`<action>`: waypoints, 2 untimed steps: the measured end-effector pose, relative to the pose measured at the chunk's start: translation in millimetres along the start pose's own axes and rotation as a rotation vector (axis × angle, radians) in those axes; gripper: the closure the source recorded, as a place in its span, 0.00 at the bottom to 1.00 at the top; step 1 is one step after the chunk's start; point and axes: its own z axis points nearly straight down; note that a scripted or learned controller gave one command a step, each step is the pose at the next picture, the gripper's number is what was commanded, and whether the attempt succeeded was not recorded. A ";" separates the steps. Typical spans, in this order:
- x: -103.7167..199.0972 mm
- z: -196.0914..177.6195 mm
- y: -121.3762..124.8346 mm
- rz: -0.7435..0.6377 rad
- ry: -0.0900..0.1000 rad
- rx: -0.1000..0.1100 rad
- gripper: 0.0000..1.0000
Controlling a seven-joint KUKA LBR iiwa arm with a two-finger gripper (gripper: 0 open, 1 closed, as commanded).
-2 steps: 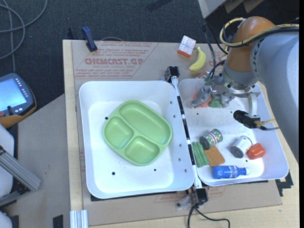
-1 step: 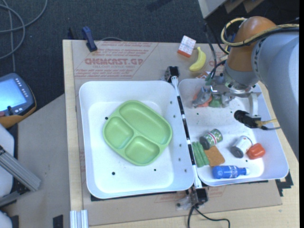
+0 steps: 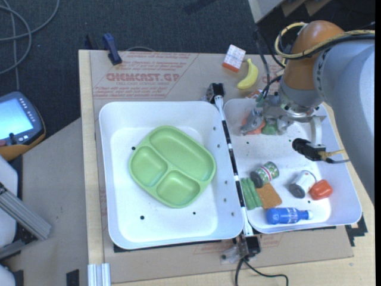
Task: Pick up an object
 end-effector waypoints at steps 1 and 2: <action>0.8 0.0 -0.1 0.001 0.000 0.000 0.00; 0.1 0.0 0.0 0.000 0.002 0.000 0.00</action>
